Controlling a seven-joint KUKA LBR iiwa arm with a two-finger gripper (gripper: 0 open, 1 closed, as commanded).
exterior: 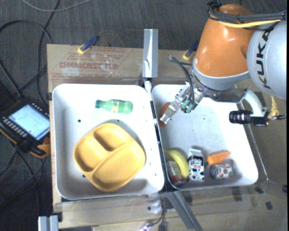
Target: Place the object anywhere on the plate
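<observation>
I saw the gripper [166,113] over the right bin's [253,153] left edge, fingers seemingly pinching a small orange-brown object [164,109] — it sat shallow, so I judged it could slip crossing the divider to the yellow plate [110,156].

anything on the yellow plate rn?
Nothing visible on the yellow plate: its three compartments look bare. The green bottle lies apart behind it, in the left bin. What's under the plate can't be seen.
</observation>
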